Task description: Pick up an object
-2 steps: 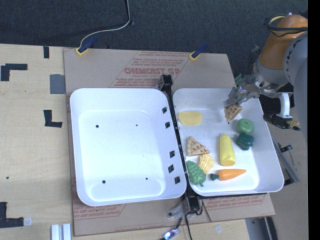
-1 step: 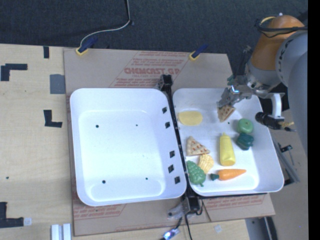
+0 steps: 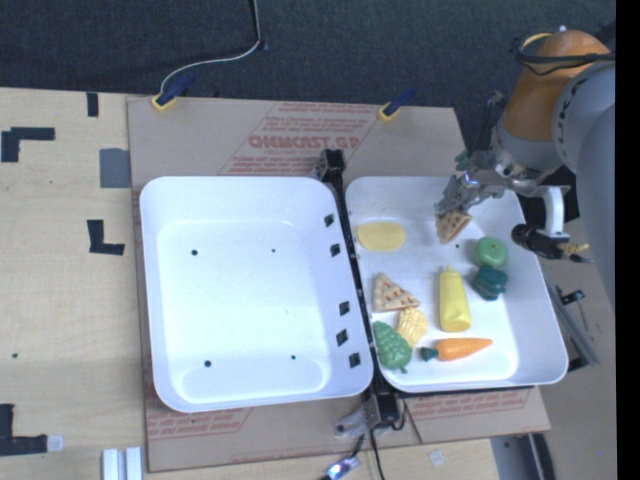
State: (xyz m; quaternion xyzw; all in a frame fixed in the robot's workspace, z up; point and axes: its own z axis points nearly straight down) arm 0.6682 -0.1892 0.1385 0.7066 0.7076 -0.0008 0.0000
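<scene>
A grey robot arm (image 3: 575, 108) reaches into the right bin (image 3: 535, 368), its end effector (image 3: 458, 206) clamped on a tan wedge-shaped toy (image 3: 452, 226) near the bin's far edge. Beside it sit a green apple (image 3: 490, 252) and yellow bottle (image 3: 454, 300).

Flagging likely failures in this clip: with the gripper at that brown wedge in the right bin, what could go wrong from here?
The gripper seems to pinch only the upper edge of the brown wedge, so it may slip out. The wedge hangs close to the green round piece and could knock it if it drops.
</scene>
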